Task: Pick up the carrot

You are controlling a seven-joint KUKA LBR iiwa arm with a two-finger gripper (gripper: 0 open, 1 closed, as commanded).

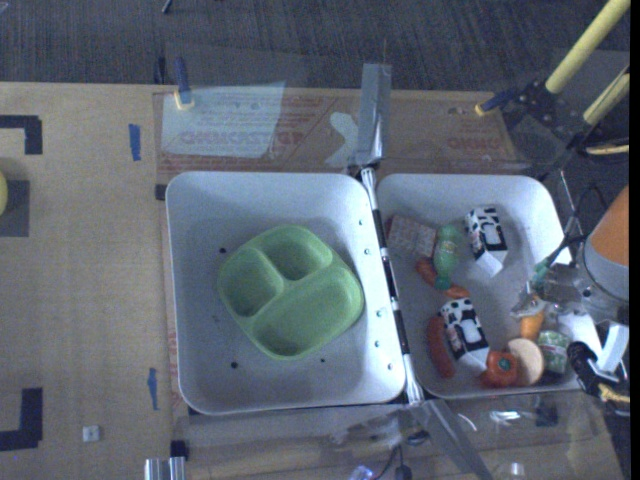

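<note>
In the right bin [545, 200], a small orange piece that looks like the carrot [531, 324] lies near the right wall, with a green bit [553, 342] beside it. My gripper [545, 294] hangs just above it, at the bin's right wall, reaching in from the right. The view does not show whether the carrot is touched or held. Another orange and green toy [441, 264] lies in the middle of the same bin.
The left bin [190, 268] holds a green divided plate [290, 290]. Around the carrot lie several toys: two black-and-white cartons [486, 232] [463, 326], a red sausage [439, 346], a tomato [500, 368] and a beige round [527, 360].
</note>
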